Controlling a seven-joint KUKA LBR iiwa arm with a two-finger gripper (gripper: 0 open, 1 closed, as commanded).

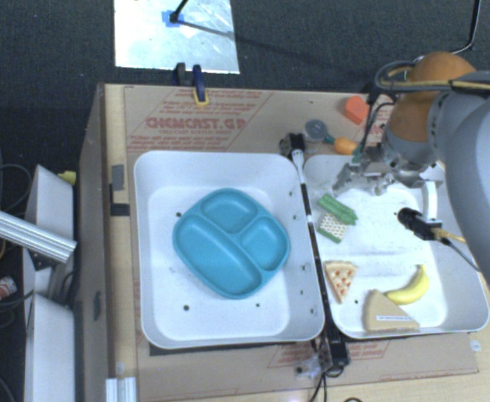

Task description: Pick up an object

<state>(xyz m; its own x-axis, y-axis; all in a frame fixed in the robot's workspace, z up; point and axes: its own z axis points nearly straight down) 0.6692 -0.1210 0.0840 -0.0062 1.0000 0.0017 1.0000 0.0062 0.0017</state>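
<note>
Jaws (355,177) above right bin (466,287), near green block (337,208)

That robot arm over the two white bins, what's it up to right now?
The grey arm reaches in from the right, its end effector low over the far end of the right bin, close to a green toy and a waffle-like piece. Nothing visibly sits in its grip yet. A pizza slice, sandwich wedge and banana lie nearer the front. The left bin holds a blue divided plate.
</note>
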